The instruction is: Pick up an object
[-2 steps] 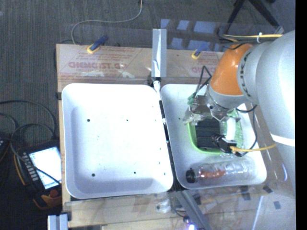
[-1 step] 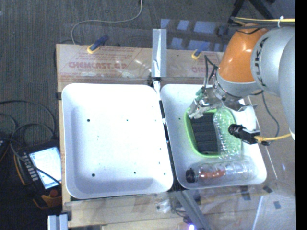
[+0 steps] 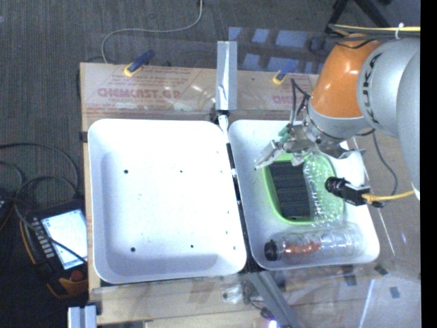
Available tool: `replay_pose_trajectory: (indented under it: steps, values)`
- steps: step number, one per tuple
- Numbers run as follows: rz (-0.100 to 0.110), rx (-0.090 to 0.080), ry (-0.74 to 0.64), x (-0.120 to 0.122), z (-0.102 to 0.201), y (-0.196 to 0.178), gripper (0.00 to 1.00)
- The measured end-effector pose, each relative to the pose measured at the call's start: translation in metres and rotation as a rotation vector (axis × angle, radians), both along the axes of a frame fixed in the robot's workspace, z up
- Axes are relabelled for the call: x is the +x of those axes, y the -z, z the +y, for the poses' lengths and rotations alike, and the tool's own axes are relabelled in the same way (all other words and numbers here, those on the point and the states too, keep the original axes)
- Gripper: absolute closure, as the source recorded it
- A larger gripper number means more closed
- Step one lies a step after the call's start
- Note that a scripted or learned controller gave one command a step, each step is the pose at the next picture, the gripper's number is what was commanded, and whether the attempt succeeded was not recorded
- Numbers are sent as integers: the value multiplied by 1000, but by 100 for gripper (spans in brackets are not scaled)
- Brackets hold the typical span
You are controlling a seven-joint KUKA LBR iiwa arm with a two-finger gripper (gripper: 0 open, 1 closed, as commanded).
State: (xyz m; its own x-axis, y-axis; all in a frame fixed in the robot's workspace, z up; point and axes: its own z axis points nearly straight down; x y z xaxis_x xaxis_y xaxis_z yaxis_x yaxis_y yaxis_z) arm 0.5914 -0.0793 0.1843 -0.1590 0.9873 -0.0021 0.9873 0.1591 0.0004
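The left bin [image 3: 164,203] is the biggest thing here. Beside it, the right bin [image 3: 249,183] holds the objects. Inside it a green-rimmed tray with a dark middle [image 3: 290,191] lies against a crinkled clear plastic pack [image 3: 326,195], and a clear plastic bottle with a dark cap [image 3: 311,246] lies on its side along the near wall.

The arm [image 3: 355,87] hangs over the far end of the tray. The gripper [image 3: 290,145] is just above the tray's rim, but I cannot tell if it is released or clenched.

I think a good grasp needs a straight descent onto the rim, not the slippery plastic pack.

The board [image 3: 147,94] behind the bins shows faint red letters, maybe "CHEMCAST". Grey letters on the arm are partly readable.
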Motion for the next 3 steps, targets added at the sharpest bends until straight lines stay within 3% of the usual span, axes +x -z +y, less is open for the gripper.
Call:
replay_pose_trajectory:
  steps: [1, 2, 3]
  values:
    - [0, 5, -61, -12, -44, 78, 0]
    - [9, 32, -80, -10, -25, 71, 100]
    - [0, 2, -123, 26, -3, 0, 100]
